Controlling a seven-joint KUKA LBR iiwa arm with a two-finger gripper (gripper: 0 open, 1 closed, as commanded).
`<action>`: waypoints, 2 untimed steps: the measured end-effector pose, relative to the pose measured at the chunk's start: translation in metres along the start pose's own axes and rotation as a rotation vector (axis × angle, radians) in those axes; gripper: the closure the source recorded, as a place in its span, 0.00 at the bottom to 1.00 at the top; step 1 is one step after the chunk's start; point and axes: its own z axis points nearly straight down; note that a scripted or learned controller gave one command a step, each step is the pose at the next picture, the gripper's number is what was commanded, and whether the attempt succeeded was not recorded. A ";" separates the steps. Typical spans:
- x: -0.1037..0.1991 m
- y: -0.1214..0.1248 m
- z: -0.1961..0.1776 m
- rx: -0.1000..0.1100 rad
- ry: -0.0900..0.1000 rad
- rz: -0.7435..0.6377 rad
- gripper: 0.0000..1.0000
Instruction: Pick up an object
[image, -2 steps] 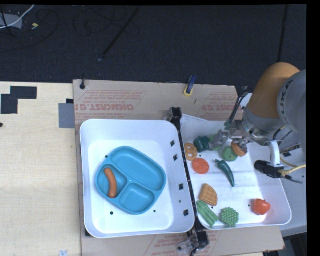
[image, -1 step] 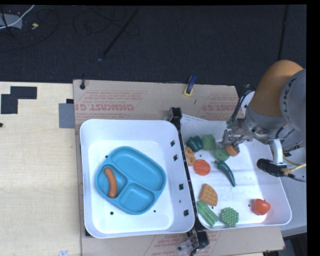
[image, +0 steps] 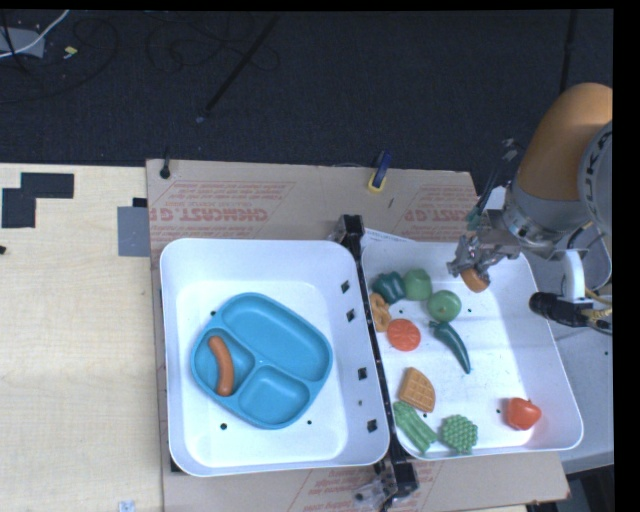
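Hovering over the right bin's (image: 560, 400) far edge, the hand (image: 472, 272) pinches a small orange-brown piece (image: 476, 281) between its fingers, lifted clear of the toy vegetables below; a sausage (image: 222, 364) lies in the blue tray (image: 290, 350) in the left bin (image: 200, 270).

Background of the bench scene. A cardboard sheet (image: 270, 205) printed with reversed red lettering is the landmark. Behind it lies dark carpeted floor (image: 300, 80) crossed by black cables (image: 235, 60); left of it, a pale wooden tabletop (image: 70, 350) bearing dark rectangular patches (image: 35, 195).
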 end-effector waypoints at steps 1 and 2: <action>-0.001 0.001 -0.039 0.001 0.000 0.000 1.00; 0.046 -0.016 -0.048 0.006 0.002 -0.002 1.00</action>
